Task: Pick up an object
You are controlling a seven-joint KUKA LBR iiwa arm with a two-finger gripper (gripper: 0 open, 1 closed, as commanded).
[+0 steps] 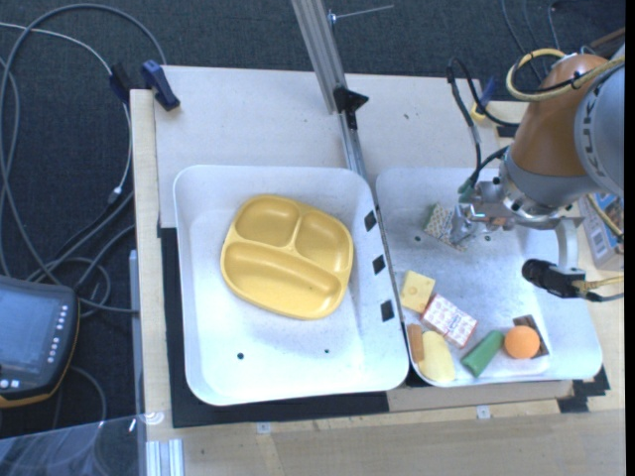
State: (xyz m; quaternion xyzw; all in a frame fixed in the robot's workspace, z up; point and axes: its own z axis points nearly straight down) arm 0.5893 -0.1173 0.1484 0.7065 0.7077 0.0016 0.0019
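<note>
Clutter gathers along the near edge of the right bin (580, 310): a pale yellow rounded piece (438, 360) sits in the near-left corner with a small tan piece (417, 342) touching its left side. A green block (482, 353) lies tilted just to the right of the yellow piece, and an orange ball (522, 342) rests beside the green block, with a small brown piece (531, 322) just behind the ball. A little farther in lies a red-and-white checked packet (448, 319), and behind it a yellow wedge (418, 292) near the bin's left wall.

In the left bin (203, 365) a yellow divided plate (288, 256) lies flat, slightly turned, roughly in the middle.

Farther back in the right bin the tool (464, 230) is down close to the bin floor, at the end of the grey arm (556, 142) with its orange band, which comes in from the right. How far the tool is open cannot be told from this view, and nothing can be seen in its grasp. A speckled tan block (436, 221) lies on the bin floor just to the tool's left; whether they touch cannot be told.

Beyond both bins the bare table (248, 117) carries a blue clamp (159, 83) at its far left corner, and a slanted metal rail (316, 33) rises from between the bins.
</note>
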